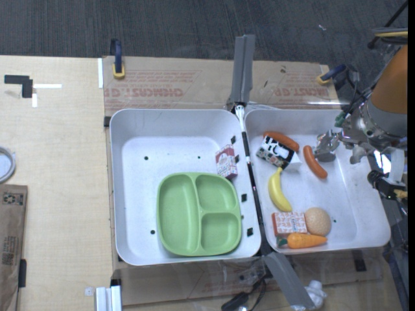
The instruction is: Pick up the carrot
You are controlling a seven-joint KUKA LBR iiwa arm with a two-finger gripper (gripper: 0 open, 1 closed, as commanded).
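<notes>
The orange carrot (306, 241) lies flat along the near wall of the right bin (363, 232). It sits just in front of a red box (288, 223) and a tan bread roll (318, 220). My gripper (326, 146) hangs over the far right part of the same bin, well behind the carrot. It is close above the upper end of a red sausage (316, 162). Nothing is visibly held in it.
In the right bin there are also a banana (279, 191), a second sausage (281, 139) and a black-and-white packet (274, 152). The left bin (130, 173) holds a green divided plate (200, 214) and a small red-and-white carton (226, 162). A raised divider separates the bins.
</notes>
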